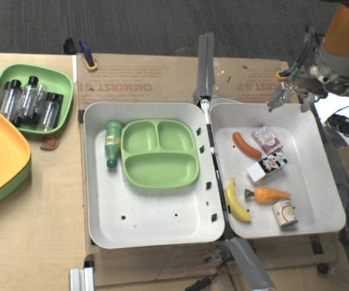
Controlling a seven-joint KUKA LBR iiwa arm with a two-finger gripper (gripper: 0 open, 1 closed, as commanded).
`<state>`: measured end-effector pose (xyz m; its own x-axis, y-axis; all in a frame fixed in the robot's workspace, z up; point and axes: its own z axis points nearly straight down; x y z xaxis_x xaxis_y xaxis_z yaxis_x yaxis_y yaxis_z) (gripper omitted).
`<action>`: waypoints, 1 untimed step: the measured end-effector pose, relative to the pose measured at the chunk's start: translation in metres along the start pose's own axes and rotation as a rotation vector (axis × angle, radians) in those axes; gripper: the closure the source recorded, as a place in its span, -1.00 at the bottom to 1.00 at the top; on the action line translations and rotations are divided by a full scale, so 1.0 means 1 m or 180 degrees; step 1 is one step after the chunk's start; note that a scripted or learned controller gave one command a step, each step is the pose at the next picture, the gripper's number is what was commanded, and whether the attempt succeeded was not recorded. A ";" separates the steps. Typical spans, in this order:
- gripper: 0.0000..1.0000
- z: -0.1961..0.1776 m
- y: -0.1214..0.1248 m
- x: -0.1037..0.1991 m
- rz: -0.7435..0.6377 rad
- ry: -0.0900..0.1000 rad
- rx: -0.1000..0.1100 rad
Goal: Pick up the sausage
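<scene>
Mirrored red print across cardboard (139,85), hard to read. Sausage (246,144) lying in right bin (326,162). Gripper (292,99) above bin's far rim, fingers spread, nothing held. Arm cropped at edge.

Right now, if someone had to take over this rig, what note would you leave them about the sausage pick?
Gripper: above the far edge of the right bin, nothing seen between its jaws; open or shut can't be told.
Sausage: lying in the right bin's far-left part, just left of a pink packet, apart from the gripper.
Also in that bin: a banana, a carrot, a small milk carton and a can.
Done: nothing yet; the sausage is untouched.
Left: move over it, descend, grasp, lift.
</scene>
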<state>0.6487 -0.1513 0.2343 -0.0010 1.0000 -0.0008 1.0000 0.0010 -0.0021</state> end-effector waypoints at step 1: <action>-1.00 0.127 0.010 0.024 0.0332 -0.0002 -0.0005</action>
<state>0.6588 -0.1269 0.1075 0.1031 0.9947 -0.0015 0.9947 -0.1031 -0.0003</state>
